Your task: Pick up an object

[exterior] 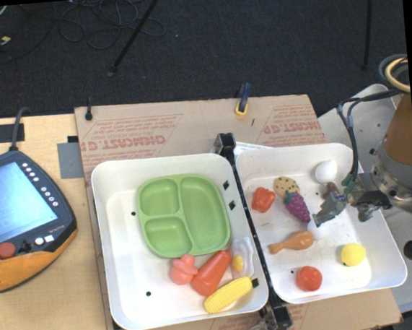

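So it's all glossy plastic play food in two shallow white bins on the desk. The right bin (379, 267) has a smooth white egg (325, 170), a red pepper (263, 199), a speckled cookie (286, 185), bumpy purple grapes (296, 206), a tan drumstick (293, 243), a round tomato (309, 278) and a yellow lemon (352, 254). The end effector (328, 209) sits low over that bin's middle, just right of the grapes and right under the egg; can't tell if its fingers are apart or together. The left bin (120, 292) holds a green divided plate (182, 215), a pink piece (182, 269), an orange carrot (212, 272) and knobbly corn (228, 294).
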Robot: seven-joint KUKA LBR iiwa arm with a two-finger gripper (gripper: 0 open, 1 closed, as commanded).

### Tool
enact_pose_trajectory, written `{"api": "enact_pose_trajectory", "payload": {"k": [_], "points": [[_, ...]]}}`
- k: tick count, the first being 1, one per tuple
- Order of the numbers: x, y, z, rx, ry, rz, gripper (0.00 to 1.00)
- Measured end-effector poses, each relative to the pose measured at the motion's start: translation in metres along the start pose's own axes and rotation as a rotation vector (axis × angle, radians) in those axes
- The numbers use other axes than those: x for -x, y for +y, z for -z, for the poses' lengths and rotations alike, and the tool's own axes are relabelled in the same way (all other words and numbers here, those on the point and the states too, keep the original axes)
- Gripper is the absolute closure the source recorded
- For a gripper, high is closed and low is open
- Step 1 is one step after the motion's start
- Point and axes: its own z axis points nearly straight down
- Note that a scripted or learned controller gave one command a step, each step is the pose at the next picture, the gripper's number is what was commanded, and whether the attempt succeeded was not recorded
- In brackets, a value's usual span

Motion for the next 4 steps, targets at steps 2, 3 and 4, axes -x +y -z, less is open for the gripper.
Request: {"api": "enact_pose_trajectory", "payload": {"k": [2, 3, 4], "points": [[-0.008, 0.009, -0.045, 0.004, 0.000, 0.004, 0.00], [-0.017, 0.009, -0.094, 0.004, 0.000, 0.000, 0.00], [-0.023, 0.010, -0.159, 0.003, 0.001, 0.002, 0.00]]}}
